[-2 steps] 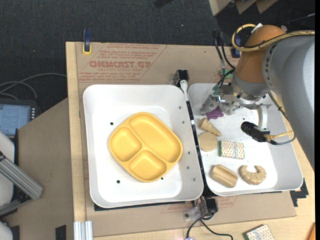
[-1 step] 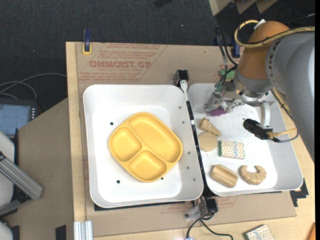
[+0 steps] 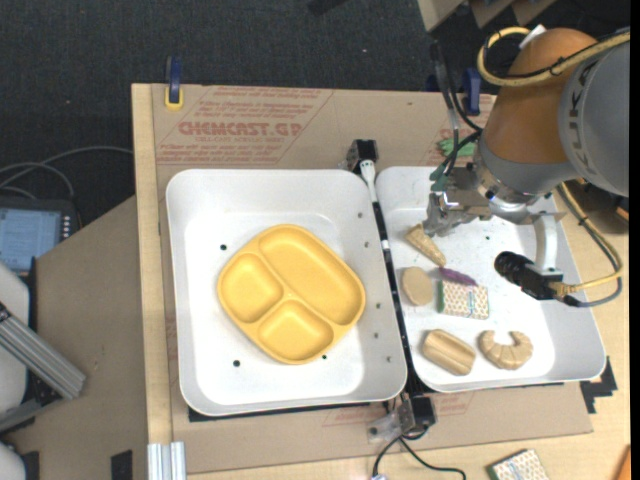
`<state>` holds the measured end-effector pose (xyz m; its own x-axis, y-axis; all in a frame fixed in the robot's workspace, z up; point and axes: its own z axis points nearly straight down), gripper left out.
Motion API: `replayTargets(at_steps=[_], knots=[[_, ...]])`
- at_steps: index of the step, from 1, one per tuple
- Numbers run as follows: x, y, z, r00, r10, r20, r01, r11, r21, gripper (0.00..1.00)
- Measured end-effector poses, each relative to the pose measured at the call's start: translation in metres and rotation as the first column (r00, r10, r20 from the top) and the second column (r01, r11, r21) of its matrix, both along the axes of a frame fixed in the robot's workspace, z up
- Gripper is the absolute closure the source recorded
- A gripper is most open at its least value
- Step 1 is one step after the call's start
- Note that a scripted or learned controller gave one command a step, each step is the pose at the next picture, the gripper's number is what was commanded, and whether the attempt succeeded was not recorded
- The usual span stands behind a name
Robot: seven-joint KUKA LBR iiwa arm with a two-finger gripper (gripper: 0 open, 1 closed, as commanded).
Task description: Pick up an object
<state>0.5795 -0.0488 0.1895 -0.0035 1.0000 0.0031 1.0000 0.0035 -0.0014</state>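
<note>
The gripper [image 3: 445,211] hung low in the right bin [image 3: 575,353], just above a tan wedge-shaped piece [image 3: 425,245]; whether it gripped anything could not be told. A yellow divided tray [image 3: 290,292] lay left of that bin.

We see a yellow divided plate [image 3: 290,293] lying in the left white bin [image 3: 200,208], on a brown board [image 3: 240,123] printed with red lettering. A yellow clamp [image 3: 174,91] grips the board's far edge, and what may be a blue-screened device [image 3: 28,235] sits at the left.
</note>
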Motion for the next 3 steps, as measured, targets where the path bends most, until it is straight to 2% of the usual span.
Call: replayTargets(at_steps=[1, 2, 3], knots=[[0.002, -0.003, -0.005, 1.0, -0.003, -0.001, 0.003, 1.0, -0.002, 0.0], [-0.016, -0.059, -0.108, 1.0, -0.006, 0.002, 0.006, 1.0, -0.004, 0.0], [-0.035, -0.137, -0.103, 1.0, -0.008, 0.007, 0.008, 1.0, -0.006, 0.0]])
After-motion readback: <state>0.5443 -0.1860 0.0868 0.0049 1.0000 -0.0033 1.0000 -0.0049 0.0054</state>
